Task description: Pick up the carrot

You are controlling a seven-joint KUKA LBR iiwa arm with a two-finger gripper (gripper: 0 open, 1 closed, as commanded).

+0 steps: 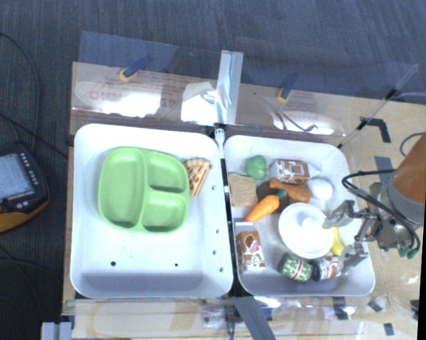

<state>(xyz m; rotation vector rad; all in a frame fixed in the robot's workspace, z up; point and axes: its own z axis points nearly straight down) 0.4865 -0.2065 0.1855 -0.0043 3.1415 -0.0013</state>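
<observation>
The carrot (263, 208) lies in the right bin (350, 283), left of its middle, slanted with its green top toward the bin's far side. Just beyond it sit a green ball (255, 166), a brown packet (291, 170) and a white egg (320, 189). A tan slab (241, 189) lies at the carrot's left, against the bin's left wall. A white bowl (303, 228) stands just right of the carrot. Near the bin's near edge are a small carton (249, 250), a dark green can (294, 268) and a red can (327, 268).

The pincer (347, 229) hangs over the right side of this bin, just right of the bowl and well apart from the carrot. Its fingers (340, 213) stand spread, released, with nothing between them.

In the left bin (147, 277) a green plate (144, 190) with compartments lies toward the far side, and a pizza slice (197, 174) rests just beside the plate's right edge.
</observation>
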